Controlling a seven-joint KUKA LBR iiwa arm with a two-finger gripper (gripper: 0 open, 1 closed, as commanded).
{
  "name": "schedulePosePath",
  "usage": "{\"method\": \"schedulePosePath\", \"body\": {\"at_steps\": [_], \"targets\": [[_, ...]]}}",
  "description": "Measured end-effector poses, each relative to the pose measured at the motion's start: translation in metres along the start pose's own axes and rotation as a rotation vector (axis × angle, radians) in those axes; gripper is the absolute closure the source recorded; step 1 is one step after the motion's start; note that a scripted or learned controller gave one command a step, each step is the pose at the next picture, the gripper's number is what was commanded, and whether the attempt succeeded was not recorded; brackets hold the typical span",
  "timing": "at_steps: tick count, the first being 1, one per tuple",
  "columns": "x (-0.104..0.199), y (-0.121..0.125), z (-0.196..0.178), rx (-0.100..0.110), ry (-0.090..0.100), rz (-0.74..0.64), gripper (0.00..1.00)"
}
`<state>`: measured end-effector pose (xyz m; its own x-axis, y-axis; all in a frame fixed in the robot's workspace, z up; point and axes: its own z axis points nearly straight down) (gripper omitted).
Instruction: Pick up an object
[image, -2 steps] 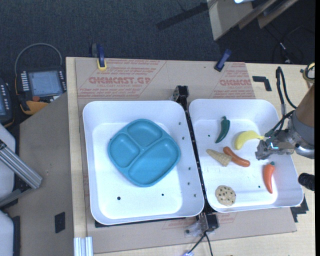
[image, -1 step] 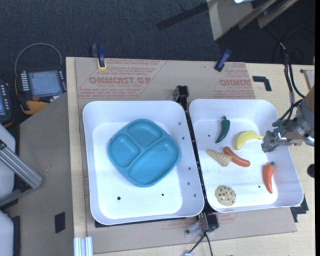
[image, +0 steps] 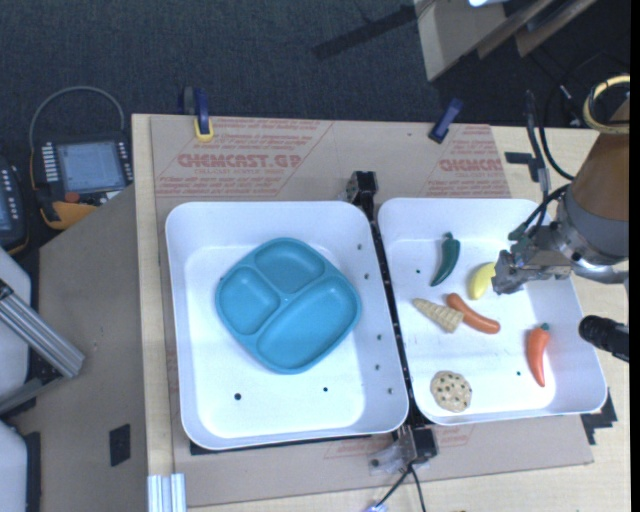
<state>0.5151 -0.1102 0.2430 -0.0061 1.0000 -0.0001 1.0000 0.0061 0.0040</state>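
Note:
In the right bin (image: 420, 225) lie a green pepper (image: 445, 258), a yellow piece (image: 482, 281), an orange-red sausage (image: 473, 313), a cream cone-shaped piece (image: 438, 314), an orange carrot (image: 538, 354) and a speckled cookie (image: 451, 390). My gripper (image: 508, 277) hangs low over the bin's right half, just right of the yellow piece and close to touching it. Its dark fingers point down and left. Nothing shows between them.
The left bin (image: 190, 300) holds a blue divided plate (image: 288, 304). A black divider with clamps (image: 362, 186) runs between the bins. The grey arm with its orange band (image: 608, 175) comes in from the right, above the right bin's far edge.

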Motion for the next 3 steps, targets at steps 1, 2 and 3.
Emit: {"method": "schedulePosePath", "body": {"at_steps": [1,2,3], "targets": [[0.051,0.011,0.014,0.006,0.002,0.004,1.0],[0.104,0.032,0.025,0.002,0.001,0.0,1.0],[0.16,0.048,0.012,0.0,0.002,-0.001,1.0]]}}
